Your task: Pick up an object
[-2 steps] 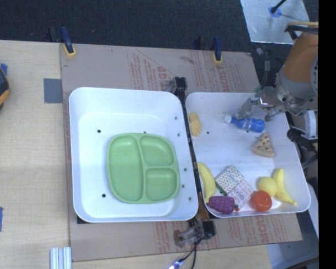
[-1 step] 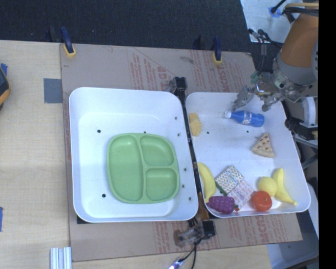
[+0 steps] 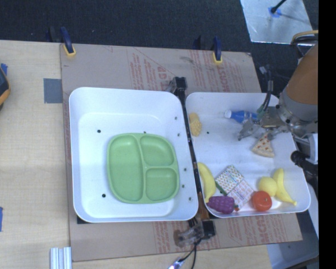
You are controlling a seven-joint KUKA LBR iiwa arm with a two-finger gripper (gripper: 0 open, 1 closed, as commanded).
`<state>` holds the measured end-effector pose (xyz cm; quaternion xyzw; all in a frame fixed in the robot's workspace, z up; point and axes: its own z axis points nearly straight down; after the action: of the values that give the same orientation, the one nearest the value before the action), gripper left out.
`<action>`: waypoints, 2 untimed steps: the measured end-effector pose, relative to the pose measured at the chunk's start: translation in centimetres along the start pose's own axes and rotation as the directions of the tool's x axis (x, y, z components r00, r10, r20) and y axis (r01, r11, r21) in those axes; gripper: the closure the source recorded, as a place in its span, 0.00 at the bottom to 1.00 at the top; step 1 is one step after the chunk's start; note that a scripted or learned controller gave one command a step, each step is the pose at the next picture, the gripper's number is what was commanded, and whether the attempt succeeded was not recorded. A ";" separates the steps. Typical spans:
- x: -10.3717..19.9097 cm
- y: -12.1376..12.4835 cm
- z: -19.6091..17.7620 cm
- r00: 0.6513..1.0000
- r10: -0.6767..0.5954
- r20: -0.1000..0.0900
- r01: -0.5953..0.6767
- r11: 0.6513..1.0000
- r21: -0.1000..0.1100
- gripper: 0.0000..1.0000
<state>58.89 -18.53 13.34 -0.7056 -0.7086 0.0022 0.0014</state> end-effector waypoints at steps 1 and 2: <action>-2.7 6.7 -10.8 1.000 -0.001 0.000 0.001 1.000 -0.005 0.00; -1.4 0.0 -2.3 1.000 -0.001 -0.001 0.001 1.000 0.000 0.00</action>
<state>58.94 -19.95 15.59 -0.7054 -0.7088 0.0019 0.0017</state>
